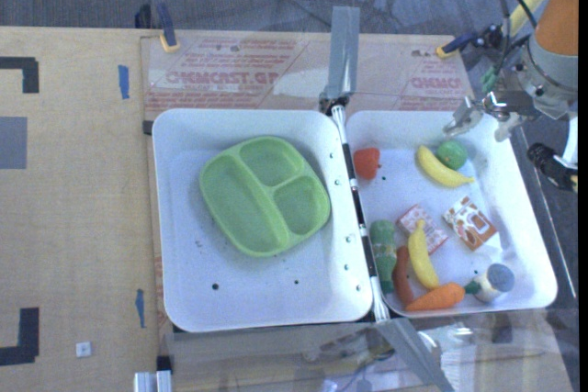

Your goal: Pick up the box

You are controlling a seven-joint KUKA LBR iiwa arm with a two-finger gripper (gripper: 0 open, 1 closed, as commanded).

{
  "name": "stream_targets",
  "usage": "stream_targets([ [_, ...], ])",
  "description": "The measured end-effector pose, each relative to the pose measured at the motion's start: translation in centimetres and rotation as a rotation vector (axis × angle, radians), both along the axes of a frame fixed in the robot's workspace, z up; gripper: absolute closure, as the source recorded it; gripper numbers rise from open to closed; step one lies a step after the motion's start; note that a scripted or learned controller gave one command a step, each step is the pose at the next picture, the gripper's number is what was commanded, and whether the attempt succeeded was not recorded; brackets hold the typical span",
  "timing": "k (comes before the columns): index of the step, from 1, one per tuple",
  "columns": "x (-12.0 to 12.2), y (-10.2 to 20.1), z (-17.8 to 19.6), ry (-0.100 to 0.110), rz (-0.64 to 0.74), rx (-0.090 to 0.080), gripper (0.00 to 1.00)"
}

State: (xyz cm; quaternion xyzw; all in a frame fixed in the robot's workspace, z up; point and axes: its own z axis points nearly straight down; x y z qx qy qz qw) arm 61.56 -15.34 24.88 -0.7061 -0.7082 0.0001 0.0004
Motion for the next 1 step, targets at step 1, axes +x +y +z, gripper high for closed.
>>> stream_targets([
  [1,-6.79,1.06,-10.29,0.0,-0.089,0.0,0.0],
])
